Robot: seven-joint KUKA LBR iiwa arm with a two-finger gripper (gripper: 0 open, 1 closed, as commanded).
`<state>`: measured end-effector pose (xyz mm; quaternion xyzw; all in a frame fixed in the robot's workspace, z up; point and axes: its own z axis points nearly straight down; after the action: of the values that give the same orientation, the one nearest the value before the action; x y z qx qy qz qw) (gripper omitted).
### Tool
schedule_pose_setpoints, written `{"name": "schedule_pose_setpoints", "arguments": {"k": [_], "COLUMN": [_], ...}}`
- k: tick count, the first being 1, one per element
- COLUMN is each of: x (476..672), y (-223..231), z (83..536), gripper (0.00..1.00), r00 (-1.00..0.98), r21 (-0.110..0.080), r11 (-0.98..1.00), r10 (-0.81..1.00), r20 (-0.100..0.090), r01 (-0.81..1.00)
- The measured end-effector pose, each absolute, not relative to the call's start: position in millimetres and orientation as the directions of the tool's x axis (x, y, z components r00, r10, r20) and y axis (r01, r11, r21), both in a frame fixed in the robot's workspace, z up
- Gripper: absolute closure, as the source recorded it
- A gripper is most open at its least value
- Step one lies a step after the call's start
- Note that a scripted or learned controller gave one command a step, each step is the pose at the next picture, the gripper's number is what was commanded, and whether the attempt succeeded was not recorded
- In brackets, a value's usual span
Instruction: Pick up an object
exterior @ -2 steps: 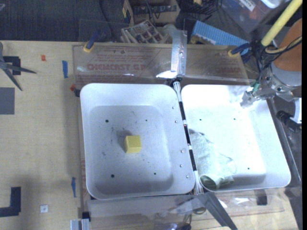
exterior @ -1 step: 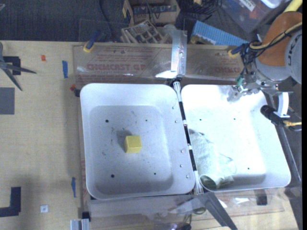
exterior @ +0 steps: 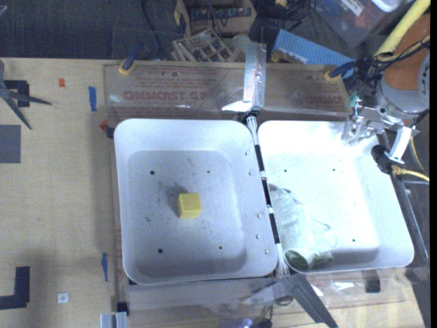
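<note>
- Though the task names no particular object, the likeliest target is the one yellow block [exterior: 190,205], which sits near the middle of the left bin [exterior: 136,142], well apart from every wall.
- The block looks roughly cubic, turned a little askew to the bin's edges, so it offers no long axis to line up on.
- Right of the block, across the divider [exterior: 263,183] where the two bins meet, a pale crumpled cloth [exterior: 297,217] lies in the right bin [exterior: 355,251], against the divider side.
- Just nearer the camera than the cloth, at the right bin's front corner beside the divider, lies one greenish rolled item [exterior: 307,257]; what it is I cannot make out.
- The claw [exterior: 362,125] hangs over the right bin's far right corner, and whether it is apart or together I cannot tell.
- From the claw, the block lies far to the left and toward the front; I judge the coming move must cross the divider before descending.
- Count: two bins, one block, one cloth, one rolled item, one arm on the counter [exterior: 48,217].
</note>
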<state>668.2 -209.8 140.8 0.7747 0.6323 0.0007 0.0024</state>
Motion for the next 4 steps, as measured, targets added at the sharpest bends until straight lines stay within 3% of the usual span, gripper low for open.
{"name": "schedule_pose_setpoints", "arguments": {"k": [1,2,3,4], "x": [667.5,666.9,635.4,597.8], "y": [-202.1,-186.9,-167.6,-154.5], "z": [207.2,206.9,261.3,239.1], "gripper": [1.00,1.00,1.00,1.00], "r00": [0.537,0.735,0.930,0.977], "r21": [0.003,0.000,0.000,-0.004], "r11": [-0.537,-0.735,-0.930,-0.977], "r10": [0.844,0.678,0.366,0.214], "r20": [-0.001,-0.001,0.000,-0.004], "r01": [0.844,0.678,0.366,0.214]}}
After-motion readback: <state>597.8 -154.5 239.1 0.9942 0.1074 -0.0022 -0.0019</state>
